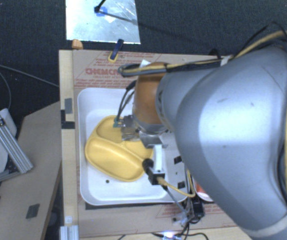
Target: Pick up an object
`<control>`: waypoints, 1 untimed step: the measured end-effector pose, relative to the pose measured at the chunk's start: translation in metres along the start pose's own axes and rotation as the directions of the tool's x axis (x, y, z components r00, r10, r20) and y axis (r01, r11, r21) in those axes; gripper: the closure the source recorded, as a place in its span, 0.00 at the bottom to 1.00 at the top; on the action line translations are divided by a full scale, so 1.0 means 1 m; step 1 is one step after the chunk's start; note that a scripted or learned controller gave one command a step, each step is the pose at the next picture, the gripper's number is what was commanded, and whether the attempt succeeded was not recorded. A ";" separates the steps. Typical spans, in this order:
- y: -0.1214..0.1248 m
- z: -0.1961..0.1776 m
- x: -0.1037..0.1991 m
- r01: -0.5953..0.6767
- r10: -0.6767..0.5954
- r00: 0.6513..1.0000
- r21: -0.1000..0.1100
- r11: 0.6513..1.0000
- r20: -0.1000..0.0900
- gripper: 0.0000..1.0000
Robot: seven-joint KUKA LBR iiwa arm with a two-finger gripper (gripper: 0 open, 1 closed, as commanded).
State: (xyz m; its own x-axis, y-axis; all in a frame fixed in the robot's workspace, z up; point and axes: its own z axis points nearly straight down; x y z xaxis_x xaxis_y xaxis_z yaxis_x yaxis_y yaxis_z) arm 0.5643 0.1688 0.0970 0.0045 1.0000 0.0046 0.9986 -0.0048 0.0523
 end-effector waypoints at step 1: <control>-0.026 -0.002 0.027 -0.002 0.002 1.000 -0.003 1.000 0.011 1.00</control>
State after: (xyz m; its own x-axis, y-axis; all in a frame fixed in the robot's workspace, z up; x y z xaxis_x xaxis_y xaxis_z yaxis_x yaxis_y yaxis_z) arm 0.5382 0.1955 0.0974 0.0071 1.0000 -0.0062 0.9984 -0.0067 0.0554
